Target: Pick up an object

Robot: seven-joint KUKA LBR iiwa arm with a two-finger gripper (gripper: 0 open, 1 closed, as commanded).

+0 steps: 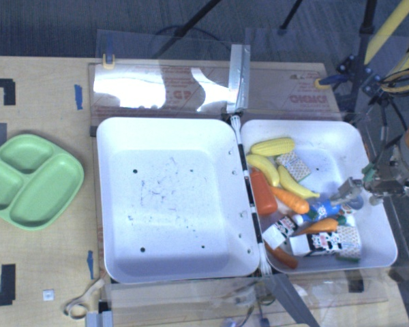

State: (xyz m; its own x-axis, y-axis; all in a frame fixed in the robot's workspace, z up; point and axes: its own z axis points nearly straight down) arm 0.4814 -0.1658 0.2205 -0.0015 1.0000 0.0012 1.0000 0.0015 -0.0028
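The right bin point(375, 148) holds a pile of toy food along its left and front sides. A yellow corn cob point(274, 145) and a banana point(264, 167) lie at the back of the pile. A red-orange piece point(262, 192) rests against the bin's left wall. A carrot point(292, 199), a blue bottle point(325, 212) and a black-and-white carton point(315, 242) sit nearer the front. My gripper point(352, 192) hangs low over the right side of this bin, just right of the blue bottle and above the carton. The view is too small to show anything held.
The left bin point(170, 196) sits beside the right one, with their walls meeting in the middle. A green divided plate point(33, 180) lies on the bench at far left. Tripod legs and cables stand behind and to the right of the bench.
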